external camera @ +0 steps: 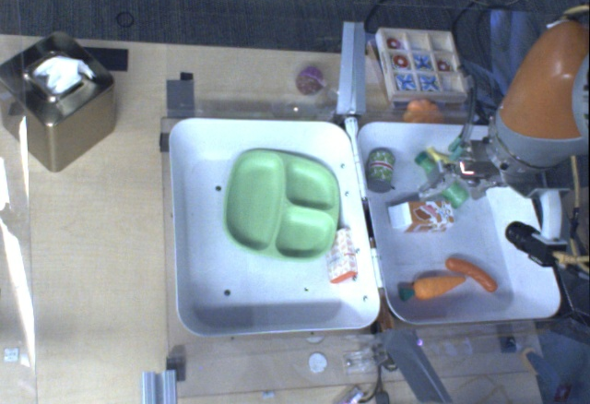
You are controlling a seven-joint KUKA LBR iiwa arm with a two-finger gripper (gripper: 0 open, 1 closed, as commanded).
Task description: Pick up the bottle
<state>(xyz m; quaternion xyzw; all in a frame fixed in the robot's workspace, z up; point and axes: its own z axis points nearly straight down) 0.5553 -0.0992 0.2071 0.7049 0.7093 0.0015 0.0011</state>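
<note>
Two white bins sit side by side on the table (pixel 111 236). The left bin (pixel 198 301) holds one green divided plate (pixel 281 202) at its centre and one small red-and-white packet (pixel 343 256) at about four o'clock of the plate, against the bin's right wall. The right bin (pixel 525 296) holds one small dark green can (pixel 380 166) near its ten o'clock corner, one carton with an orange-and-white label (pixel 422 214) near the middle, one carrot (pixel 433 286) and one sausage (pixel 473 273) toward six o'clock, almost touching each other, and one green bottle (pixel 449 194) just at two o'clock of the carton. Outside the bins stand one brown tissue box (pixel 63 103) at the table's far nine o'clock side and one tic-tac-toe board (pixel 419 64) at twelve o'clock of the right bin.

The claw (pixel 461 170) hangs over the upper middle of the right bin, directly at the bottle; whether its fingers are apart or together I cannot tell, nor whether they hold the bottle.
</note>
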